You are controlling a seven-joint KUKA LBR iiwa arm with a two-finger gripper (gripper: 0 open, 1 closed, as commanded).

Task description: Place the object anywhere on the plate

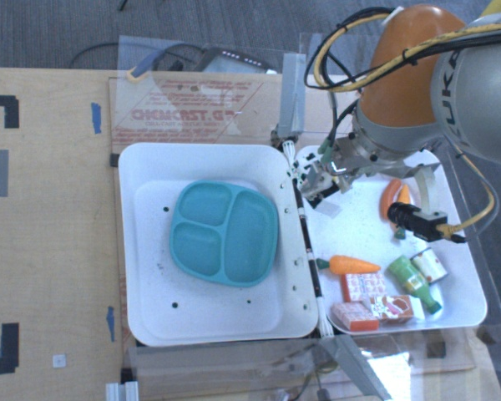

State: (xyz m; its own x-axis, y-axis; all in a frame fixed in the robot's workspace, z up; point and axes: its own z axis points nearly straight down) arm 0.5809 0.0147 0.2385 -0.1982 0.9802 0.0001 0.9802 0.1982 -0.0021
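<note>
Single slanted overhead view. Two shallow white bins sat side by side on the tabletop (42,224). The left bin (142,249) carried a teal plate (225,232) with three compartments, roughly centred, nothing on it.

The right bin (463,299) held all the loose items, grouped toward its near and right side: an orange carrot (353,265) lying flat with its green tip pointing toward the divider; a red-and-white box (365,286) just below it; a red-and-white packet (376,312) touching that box at the near edge; a green bottle (412,277) lying on its side, beside a small white-and-green can (431,265). An orange piece (392,197) sat farther back, partly behind a black fitting on the arm, too hidden to identify.

The arm (417,73) came in from the right, orange band above the wrist, yellow and black cables looping around it. The hand (317,182) was low over the far-left part of the right bin, just beside the divider between the bins. Cannot tell how its fingers were set; it was a cluttered blur there. Nothing visibly between them. None of the objects was on the plate.
</note>
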